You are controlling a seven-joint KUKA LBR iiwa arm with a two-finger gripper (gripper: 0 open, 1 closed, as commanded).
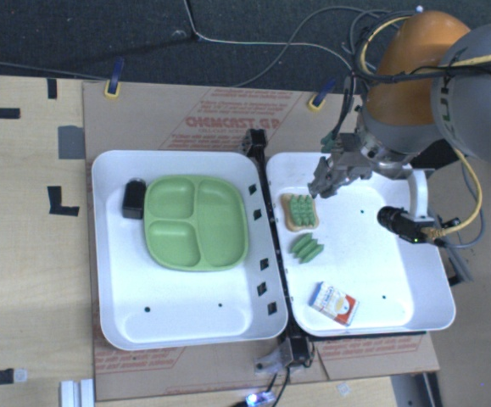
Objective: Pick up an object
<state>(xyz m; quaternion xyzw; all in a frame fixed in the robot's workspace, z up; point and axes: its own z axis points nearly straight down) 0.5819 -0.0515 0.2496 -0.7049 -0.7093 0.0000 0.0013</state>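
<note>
We are hovering the gripper just right of the toast; we cannot tell the fingers' state. Descending off-centre risks nudging the toast aside.

arm: cut off at right and top edges | gripper: too small and dark to read | box: print blurred

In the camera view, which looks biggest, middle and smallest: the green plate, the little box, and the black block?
1. Green divided plastic plate
2. Small white, orange and blue carton
3. Small black block; it looks only slightly smaller than the carton, so that ranking is unsure.
</note>
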